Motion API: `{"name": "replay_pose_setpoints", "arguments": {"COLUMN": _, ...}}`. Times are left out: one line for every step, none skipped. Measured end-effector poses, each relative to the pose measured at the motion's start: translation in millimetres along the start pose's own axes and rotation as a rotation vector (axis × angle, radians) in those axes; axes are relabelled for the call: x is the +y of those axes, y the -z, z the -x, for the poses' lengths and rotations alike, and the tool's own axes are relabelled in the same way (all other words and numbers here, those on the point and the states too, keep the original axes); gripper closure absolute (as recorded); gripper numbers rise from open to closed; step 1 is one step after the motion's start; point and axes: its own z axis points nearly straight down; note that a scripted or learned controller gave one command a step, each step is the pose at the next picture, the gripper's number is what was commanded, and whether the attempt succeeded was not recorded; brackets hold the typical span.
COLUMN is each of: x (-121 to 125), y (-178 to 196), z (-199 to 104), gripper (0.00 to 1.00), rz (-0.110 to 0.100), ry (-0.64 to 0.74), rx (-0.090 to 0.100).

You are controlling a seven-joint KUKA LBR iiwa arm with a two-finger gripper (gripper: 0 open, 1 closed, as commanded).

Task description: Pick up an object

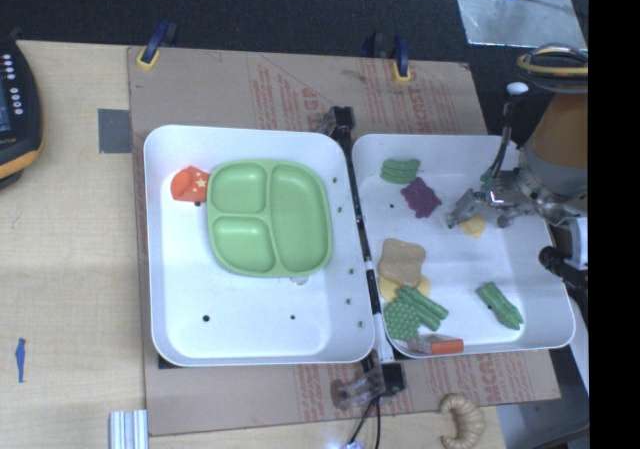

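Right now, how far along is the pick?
Done: the tool has reached into the right bin and sits low over a small yellow piece. In hand: nothing visibly lifted. Left: grasp and raise it; whether the tool is closed is unclear.

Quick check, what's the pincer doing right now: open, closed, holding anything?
Pincer: open, low in the right bin, fingers straddling a small yellow piece; not holding it.

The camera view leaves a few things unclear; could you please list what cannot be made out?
- End effector: too small and blurred to tell open or shut.
- Yellow piece: partly covered by the end effector; shape unclear.
- Red item: partly tucked behind the green plate.
- Arm: cut off at the right.
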Motion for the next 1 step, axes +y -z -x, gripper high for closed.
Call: {"name": "replay_pose_setpoints", "arguments": {"x": 2.9, "y": 13.6, "z": 1.1, "gripper": 1.00, "rz": 0.005, "ry": 0.002, "rx": -0.003}}
